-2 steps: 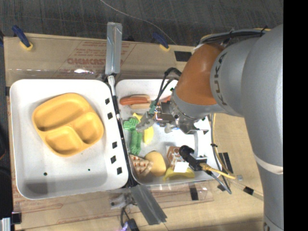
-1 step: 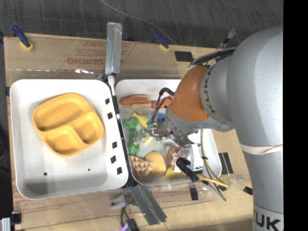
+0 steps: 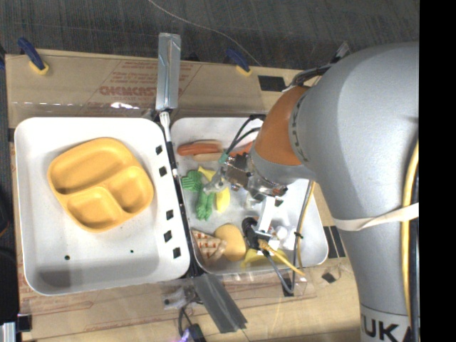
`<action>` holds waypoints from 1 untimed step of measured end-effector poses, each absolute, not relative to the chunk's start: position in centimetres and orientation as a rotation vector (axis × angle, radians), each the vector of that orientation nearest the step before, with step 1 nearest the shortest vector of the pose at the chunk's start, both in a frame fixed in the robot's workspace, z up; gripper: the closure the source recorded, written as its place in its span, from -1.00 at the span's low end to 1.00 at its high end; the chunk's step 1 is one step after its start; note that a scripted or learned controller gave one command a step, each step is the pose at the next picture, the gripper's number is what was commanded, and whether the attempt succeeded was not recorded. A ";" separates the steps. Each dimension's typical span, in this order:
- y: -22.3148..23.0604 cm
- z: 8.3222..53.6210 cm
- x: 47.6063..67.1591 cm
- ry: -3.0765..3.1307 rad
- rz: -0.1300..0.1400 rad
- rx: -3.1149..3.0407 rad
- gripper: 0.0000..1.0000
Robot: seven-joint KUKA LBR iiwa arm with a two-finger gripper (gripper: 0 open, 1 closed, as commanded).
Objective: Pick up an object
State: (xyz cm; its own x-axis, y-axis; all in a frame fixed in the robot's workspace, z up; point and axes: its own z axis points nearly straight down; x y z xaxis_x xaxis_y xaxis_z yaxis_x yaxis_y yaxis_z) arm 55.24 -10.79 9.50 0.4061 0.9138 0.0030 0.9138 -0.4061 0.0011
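We see the claw [image 3: 217, 184] low in the right bin [image 3: 313, 237], reaching from beneath the grey arm [image 3: 356, 141] with its orange band [image 3: 274, 137]; whether it is wide or narrow we cannot tell. It sits just beside a green toy vegetable [image 3: 199, 194] and a yellow piece [image 3: 223, 201]. A hot dog [image 3: 199, 148] lies near the far wall, a toast slice [image 3: 206, 245] near the front. The left bin [image 3: 28, 191] holds a yellow divided tray [image 3: 100, 184]
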 end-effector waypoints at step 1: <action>-13.2 9.6 55.4 -1.698 -0.012 -2.644 -1.00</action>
